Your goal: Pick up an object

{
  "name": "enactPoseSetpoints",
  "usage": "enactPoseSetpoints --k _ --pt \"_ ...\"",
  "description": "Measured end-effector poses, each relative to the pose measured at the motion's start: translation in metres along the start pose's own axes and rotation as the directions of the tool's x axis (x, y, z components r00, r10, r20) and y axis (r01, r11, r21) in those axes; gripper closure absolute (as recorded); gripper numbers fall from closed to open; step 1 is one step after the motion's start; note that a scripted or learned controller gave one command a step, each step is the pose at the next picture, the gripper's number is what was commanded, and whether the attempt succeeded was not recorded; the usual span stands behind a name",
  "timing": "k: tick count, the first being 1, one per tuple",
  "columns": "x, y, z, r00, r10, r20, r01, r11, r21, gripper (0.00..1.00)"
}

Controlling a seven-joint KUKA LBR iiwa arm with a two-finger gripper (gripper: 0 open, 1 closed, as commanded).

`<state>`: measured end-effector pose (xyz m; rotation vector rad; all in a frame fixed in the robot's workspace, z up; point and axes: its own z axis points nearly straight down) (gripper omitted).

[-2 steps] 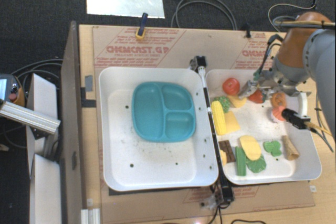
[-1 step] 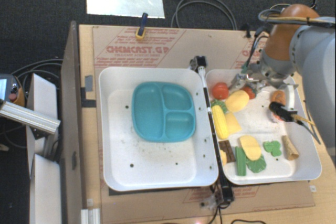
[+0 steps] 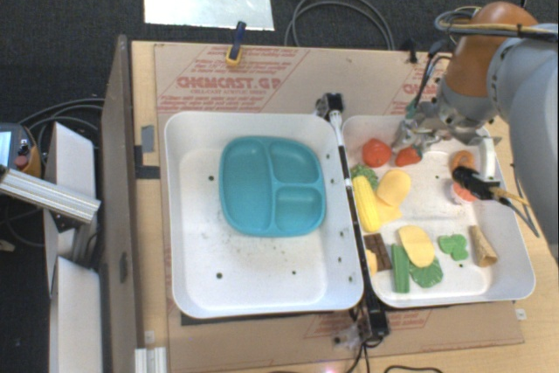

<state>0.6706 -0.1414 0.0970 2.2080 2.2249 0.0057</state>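
here, end effector (image 3: 410,138) above tomato (image 3: 407,157), corn (image 3: 365,201) nearby

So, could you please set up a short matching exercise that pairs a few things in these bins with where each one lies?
Things:
1. teal divided plate
2. toy corn cob
3. red toy tomato
4. gripper

Places:
A. against the right bin's left wall
B. over the far part of the right bin
C. in the left bin
D. far left part of the right bin, beside the gripper

Pairs: 1-C, 2-A, 3-D, 4-B
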Motion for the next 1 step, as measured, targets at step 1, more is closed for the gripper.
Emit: enactPoseSetpoints --k 1 --pt "0.0644 -0.0438 -0.0937 1.0 -0.002 -0.005 0.002 1.0 0.002 1.0"
